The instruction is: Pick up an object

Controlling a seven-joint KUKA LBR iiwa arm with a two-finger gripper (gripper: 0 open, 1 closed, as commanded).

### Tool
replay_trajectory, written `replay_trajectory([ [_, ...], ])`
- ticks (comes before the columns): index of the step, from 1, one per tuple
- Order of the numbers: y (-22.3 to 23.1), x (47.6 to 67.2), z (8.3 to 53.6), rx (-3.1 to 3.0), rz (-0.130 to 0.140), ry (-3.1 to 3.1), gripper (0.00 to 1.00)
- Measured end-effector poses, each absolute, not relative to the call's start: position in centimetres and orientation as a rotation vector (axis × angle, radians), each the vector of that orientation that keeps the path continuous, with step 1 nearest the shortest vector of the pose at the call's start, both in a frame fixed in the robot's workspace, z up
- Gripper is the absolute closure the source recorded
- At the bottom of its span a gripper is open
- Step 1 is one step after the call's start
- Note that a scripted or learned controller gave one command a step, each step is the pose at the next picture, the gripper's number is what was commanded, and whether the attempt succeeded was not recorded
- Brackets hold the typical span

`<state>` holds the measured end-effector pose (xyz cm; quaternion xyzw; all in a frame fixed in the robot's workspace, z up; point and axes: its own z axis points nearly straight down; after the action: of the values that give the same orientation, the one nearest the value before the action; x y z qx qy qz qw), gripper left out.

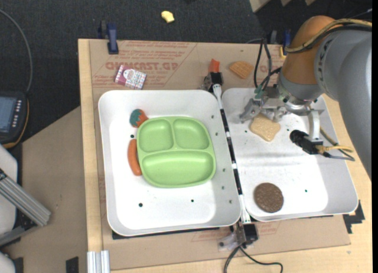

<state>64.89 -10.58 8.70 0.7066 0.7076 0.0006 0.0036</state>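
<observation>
The jaws hang low in the right bin (307, 174), right by the tan cracker (264, 130); whether they are parted or clenched I cannot tell. Lying flat, the cracker may slip free or crack under a squeeze

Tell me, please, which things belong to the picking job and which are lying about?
Job: gripper, tan cracker by it, brown disc, right bin.
Lying about: pink packet, second cracker on the bench, yellow scrap on the floor.

Bright even overhead light, soft shadows, mild blur, white bins glaring
</observation>
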Motion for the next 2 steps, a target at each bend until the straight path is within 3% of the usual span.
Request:
replay_trajectory([
  [1,-10.66,65.13,10.07,2.210,0.010,2.211,1.00],
  [2,-10.65,65.08,9.96,2.212,0.009,2.212,0.00],
])
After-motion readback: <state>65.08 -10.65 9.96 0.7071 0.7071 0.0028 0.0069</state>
